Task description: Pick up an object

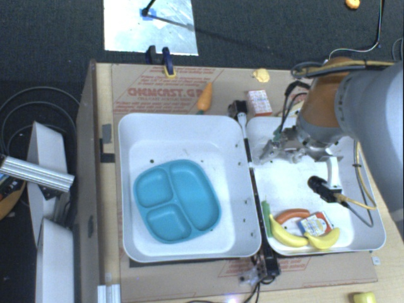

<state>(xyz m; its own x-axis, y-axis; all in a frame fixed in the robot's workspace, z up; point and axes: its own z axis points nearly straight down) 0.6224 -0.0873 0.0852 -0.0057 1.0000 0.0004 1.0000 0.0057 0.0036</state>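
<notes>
Camera view from above: two white bins are seen side by side on the counter point(158, 81). The left bin point(136, 169) holds a blue divided plate point(177, 199), lying flat near its middle. The right bin point(369, 229) carries a cluster at its near edge — two yellow bananas point(287, 235) lying curved, a red sausage-like piece point(291, 214) just behind them, a small white-and-red packet point(314, 223) touching them, and a green strip point(266, 210) by the dividing wall. The grey arm point(369, 106) with its orange band point(319, 100) is positioned over the far part of the right bin. The hand point(281, 150) is lowered near the bin's far left corner, well apart from the cluster; nothing is seen between its fingers, and whether they are spread or pressed together cannot be told. An orange carrot-like item point(204, 97) and a small box point(259, 102) lie on the counter behind the bins.
</notes>
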